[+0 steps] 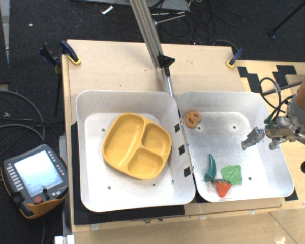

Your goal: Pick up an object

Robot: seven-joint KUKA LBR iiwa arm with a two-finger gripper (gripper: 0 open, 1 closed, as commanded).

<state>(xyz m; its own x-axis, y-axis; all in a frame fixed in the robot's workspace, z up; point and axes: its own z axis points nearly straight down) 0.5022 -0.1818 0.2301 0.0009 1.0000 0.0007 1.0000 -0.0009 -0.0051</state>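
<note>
My gripper (262,141) hangs over the right part of the right bin (274,105), open, with nothing between its fingers. Lower in that bin and to the gripper's left lie a teal pepper-shaped toy (210,168), a green leafy piece (233,174) and a small red-orange toy (223,187), close together. A brown pretzel-shaped toy (192,119) rests near the bin's upper left, well away from the gripper.
The left bin (91,111) holds a yellow divided plate (137,145). A grey metal pole (148,27) slants down to the ridge between the bins. A teach pendant (34,179) sits off the bench at the left.
</note>
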